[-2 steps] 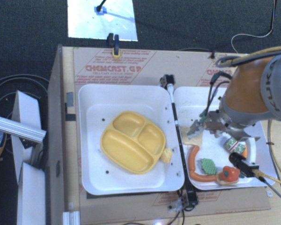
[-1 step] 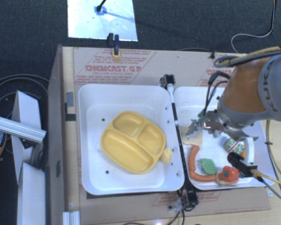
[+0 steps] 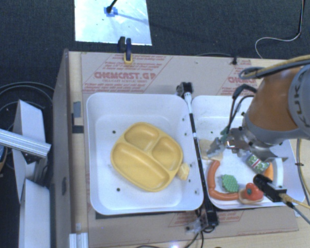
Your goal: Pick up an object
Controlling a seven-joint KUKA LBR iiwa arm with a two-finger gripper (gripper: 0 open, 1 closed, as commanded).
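**Arm low over the right bin**

Nearest, in the right bin [image 3: 217,119], lie a red-orange toy [image 3: 250,191], a green piece [image 3: 229,181] and an orange sausage [image 3: 214,180]. Just beyond them hangs the gripper [image 3: 220,144]; its grip cannot be told. In the left bin [image 3: 101,138] sits a yellow plate [image 3: 146,155].

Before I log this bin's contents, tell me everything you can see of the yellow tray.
The yellow tray is a rounded, divided plate of what looks like matte plastic, with three compartments: one long and two smaller. It lies flat, open side up, turned at a slant, near the middle of the left bin. A small pale yellow piece sits against its lower right edge. Nothing lies in its compartments, and the arm is away from it, over the right bin.
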